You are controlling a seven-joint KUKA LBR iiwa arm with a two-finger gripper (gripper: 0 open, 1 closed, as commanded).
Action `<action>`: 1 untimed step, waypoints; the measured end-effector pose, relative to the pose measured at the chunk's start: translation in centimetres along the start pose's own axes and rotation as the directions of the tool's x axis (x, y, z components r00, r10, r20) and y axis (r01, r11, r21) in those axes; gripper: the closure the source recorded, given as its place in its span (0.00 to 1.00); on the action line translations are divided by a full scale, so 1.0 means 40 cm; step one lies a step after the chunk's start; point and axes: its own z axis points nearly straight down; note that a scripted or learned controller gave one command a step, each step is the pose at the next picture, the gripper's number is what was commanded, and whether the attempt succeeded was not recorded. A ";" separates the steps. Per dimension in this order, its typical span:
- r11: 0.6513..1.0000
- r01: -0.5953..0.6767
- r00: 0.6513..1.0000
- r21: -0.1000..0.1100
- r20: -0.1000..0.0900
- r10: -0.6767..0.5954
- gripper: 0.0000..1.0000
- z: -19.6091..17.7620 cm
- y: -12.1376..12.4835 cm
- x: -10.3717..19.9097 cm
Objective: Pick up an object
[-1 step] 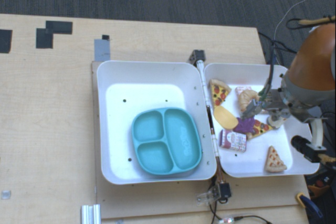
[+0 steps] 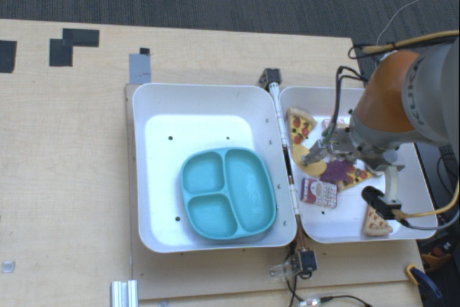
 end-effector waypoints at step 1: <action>1.000 0.000 1.000 -0.010 0.003 0.000 1.00 -0.032 0.008 -0.002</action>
